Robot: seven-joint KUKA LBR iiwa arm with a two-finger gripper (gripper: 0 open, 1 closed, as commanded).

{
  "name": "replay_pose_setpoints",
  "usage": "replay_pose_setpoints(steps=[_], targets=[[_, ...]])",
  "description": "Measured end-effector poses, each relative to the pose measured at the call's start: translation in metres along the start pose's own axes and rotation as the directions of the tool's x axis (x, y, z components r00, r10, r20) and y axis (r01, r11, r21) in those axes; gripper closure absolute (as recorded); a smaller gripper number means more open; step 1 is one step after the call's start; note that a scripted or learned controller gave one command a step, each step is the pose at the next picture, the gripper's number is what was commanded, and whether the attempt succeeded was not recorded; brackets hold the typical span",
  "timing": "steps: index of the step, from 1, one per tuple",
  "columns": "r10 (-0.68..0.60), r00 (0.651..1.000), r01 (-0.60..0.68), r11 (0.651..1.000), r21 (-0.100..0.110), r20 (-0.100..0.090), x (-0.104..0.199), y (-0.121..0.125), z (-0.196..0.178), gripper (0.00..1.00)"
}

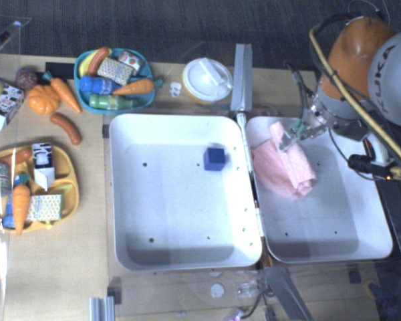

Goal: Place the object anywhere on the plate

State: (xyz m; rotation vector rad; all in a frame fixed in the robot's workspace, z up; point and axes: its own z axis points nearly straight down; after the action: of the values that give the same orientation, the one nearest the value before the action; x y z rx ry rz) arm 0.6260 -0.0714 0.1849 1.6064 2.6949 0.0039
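Observation:
A crumpled pink cloth (286,168) lies in the upper left part of the right bin (347,239). My gripper (291,138) is low over the cloth's upper end and looks to be touching it, with the arm coming in from the upper right. A small blue cube (214,158) rests in the left bin (167,239), near its upper right. A round white and yellow plate (206,79) sits on the bench behind the bins, between them.
Left of the bins, a yellow plate (68,194) and a blue bowl (148,100) hold toy food. Loose toy vegetables (43,99) lie on the bench nearby. A grey divider post (239,79) stands behind the bins. Cables (371,160) hang along the right bin's right side.

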Motion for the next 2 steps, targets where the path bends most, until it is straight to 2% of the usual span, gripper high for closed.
replay_pose_setpoints(steps=[1,2], targets=[[-0.005,1.0,0.005,1.0,-0.001,0.001,0.0,0.002,-0.041,1.0],[-0.396,0.918,0.396,0.918,-0.002,0.002,0.034,0.04,-0.043,1.0]])
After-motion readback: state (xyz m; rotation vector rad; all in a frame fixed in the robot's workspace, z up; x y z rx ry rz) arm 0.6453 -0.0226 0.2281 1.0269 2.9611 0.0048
